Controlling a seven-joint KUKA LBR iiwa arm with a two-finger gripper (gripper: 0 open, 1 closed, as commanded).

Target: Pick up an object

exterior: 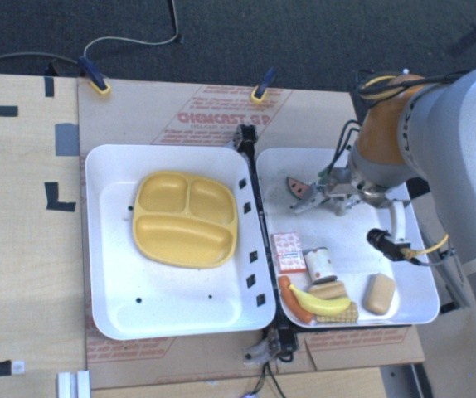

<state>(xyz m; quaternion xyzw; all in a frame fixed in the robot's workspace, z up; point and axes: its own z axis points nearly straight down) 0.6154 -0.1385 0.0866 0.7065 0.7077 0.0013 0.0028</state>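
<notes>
Nearest edge of right bin (425, 305): banana (318, 303), bread piece (379, 293) and small can (319, 263) are lying clustered. Farther back, gripper (311, 201) is hovering beside a small brown piece (298, 188); finger state: cannot tell. Risk: closing off-centre is likely nudging it away.

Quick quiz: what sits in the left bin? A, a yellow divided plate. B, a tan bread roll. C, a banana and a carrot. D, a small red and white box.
A: the yellow divided plate lies alone in the left bin; the banana, carrot, box and bread roll lie in the right bin.
</notes>
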